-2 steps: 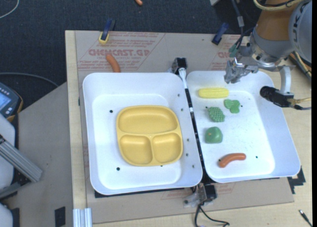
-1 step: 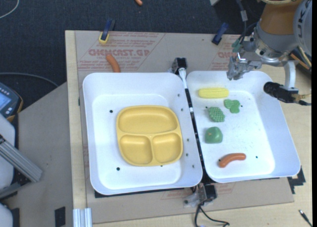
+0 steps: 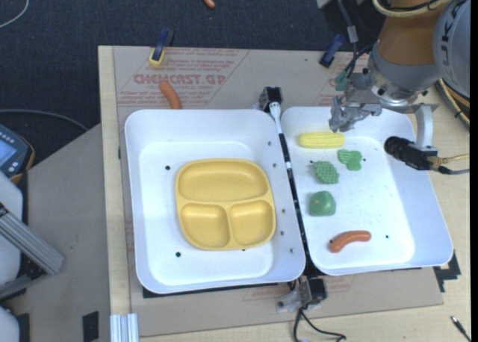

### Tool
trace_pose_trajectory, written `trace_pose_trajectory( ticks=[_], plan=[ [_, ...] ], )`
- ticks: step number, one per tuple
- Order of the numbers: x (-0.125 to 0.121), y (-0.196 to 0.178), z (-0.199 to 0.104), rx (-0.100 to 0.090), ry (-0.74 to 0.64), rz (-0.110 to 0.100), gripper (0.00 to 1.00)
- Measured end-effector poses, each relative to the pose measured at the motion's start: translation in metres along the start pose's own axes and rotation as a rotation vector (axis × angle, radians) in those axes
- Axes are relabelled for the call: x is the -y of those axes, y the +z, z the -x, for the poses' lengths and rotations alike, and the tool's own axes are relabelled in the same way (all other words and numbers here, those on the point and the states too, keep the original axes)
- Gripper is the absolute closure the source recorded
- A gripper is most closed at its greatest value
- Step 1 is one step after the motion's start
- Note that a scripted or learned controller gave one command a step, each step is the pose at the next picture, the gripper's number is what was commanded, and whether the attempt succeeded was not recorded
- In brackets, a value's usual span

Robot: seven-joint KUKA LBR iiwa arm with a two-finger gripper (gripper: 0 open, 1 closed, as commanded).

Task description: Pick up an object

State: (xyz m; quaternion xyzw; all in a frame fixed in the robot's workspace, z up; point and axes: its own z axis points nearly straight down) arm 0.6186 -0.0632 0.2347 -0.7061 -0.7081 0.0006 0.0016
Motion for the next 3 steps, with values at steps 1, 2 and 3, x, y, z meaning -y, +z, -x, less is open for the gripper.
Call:
trace_pose_trajectory(
  ticks=[1, 2, 3],
  plan=[
    [0.036, -0.006, -0.038, 0.0, 0.0, -0.001, 1.0],
    [0.069, 0.006, -0.085, -0.001, -0.002, -0.002, 1.0],
    [0.079, 0.003, -0.071, 0.001, 0.004, 0.0, 1.0]
  ],
)
